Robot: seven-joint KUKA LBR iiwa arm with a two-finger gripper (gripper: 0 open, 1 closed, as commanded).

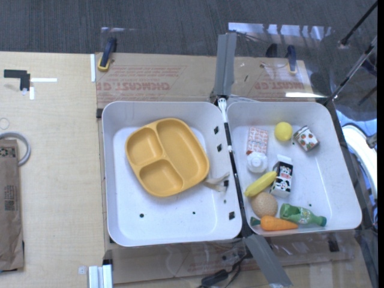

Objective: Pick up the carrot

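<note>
The orange carrot [278, 223] lies at the front edge of the right bin [342, 179], pointing right, just below a round tan ball [264, 204] and touching a green bottle [303, 215] on its right.
The right bin also holds a yellow banana [260, 183], a small milk carton [282, 176], a white cup [257, 161], a red-patterned packet [257, 138], a lemon [283, 131] and a strawberry carton [306, 138]. A yellow divided plate [167, 156] sits in the left bin [117, 221].
</note>
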